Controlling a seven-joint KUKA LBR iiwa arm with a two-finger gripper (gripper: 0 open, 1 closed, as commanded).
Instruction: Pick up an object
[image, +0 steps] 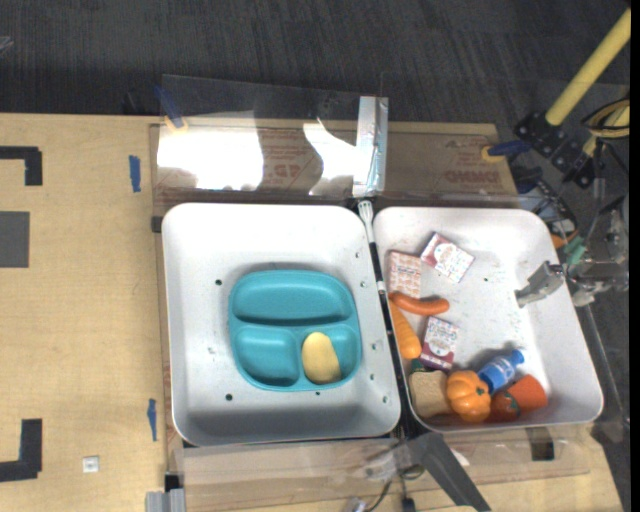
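The right bin (480, 222) holds several small items. Two printed cartons (447, 258) (404, 271) lie near its back. An orange sausage (420, 303) and a carrot (405, 335) lie along its left wall, and a third carton (440, 342) sits beside the carrot. At the front are a bread piece (428, 392), a small pumpkin (468, 394), a blue bottle (500, 368) and a red tomato (530, 392). My gripper (540, 283) hangs over the bin's right side, above bare floor and apart from every item, with nothing seen in it.
The left bin (190, 300) holds a teal divided tray (290, 300) with a yellow potato (320, 357) in its front right compartment. A clear plastic panel (370, 145) stands behind the bins. A yellow pole (595, 60) and cables sit at the upper right.
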